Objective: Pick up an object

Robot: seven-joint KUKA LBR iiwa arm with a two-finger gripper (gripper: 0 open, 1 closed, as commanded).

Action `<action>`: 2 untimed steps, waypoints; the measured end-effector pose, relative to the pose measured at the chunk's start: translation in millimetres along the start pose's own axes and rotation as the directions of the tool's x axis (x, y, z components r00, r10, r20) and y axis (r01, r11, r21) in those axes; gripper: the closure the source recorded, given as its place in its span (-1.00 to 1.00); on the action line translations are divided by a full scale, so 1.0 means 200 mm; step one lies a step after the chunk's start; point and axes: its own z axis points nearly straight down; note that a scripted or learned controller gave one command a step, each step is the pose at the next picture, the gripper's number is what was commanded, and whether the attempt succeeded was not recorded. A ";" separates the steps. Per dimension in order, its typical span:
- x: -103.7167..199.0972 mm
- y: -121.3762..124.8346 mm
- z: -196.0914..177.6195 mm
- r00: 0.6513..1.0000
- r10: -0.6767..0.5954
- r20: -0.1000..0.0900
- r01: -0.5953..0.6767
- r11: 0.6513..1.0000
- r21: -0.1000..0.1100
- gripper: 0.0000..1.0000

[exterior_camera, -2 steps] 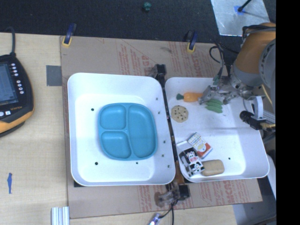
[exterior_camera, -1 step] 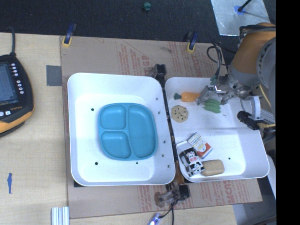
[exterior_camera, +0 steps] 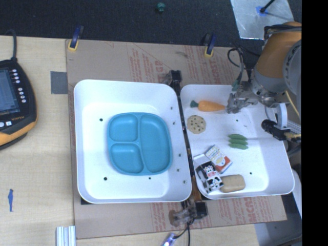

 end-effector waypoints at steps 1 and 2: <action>0.00 0.00 0.00 1.000 0.000 0.000 0.000 1.000 0.000 -1.00; 0.24 -0.36 0.06 1.000 0.002 0.003 -0.002 1.000 -0.003 -1.00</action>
